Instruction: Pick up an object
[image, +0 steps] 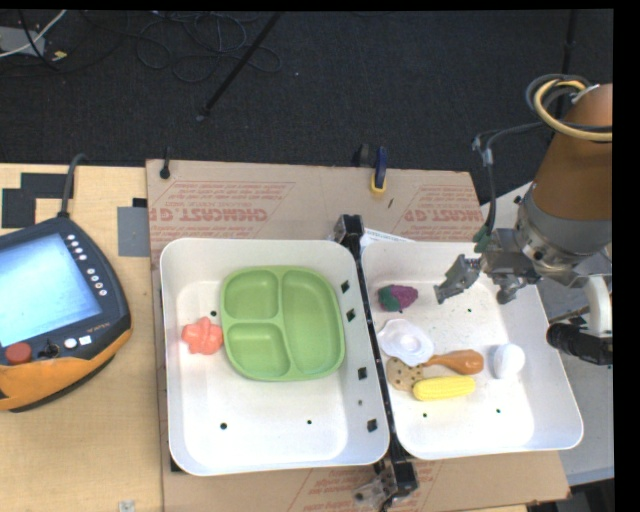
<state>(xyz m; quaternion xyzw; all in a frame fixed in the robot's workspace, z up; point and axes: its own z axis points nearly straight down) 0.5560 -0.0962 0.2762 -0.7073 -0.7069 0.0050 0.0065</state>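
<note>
The gripper (480, 280) hangs over the upper part of the right bin (540, 420), reaching in from the right on the grey arm (565, 215) with its orange band. Two dark fingers (455, 278) show, one pointing toward the bin divider and the other nearer the arm; they stand apart, with only the white bin floor seen between them, so nothing is held.

Taking the right bin as the landmark, all the loose toy pieces lie in its left half. A small purple and green piece (398, 296) sits near the upper left, close to the divider and to the left of the fingers. Below it lies a white fried egg (405, 342) with a pale yellow centre. Just beneath the egg a brown drumstick (452, 362) lies on its side, its thicker end toward the middle of the bin. A speckled brown cookie (401, 375) touches the lower edge of the egg. A yellow corn cob (445, 388) lies flat just below the drumstick, beside the cookie. A white egg-shaped piece (507, 360) rests to the right of the drumstick, near the bin's centre.

To the left of the right bin, touching it along the divider, sits the left bin (260, 430). It carries a green divided plate (282, 323) with three compartments, and a pink-orange toy (203, 337) rests just beside the plate's left edge. Farther left on the worktop (70, 440) lies a control pad (55, 300) with a lit screen and an orange rim.
</note>
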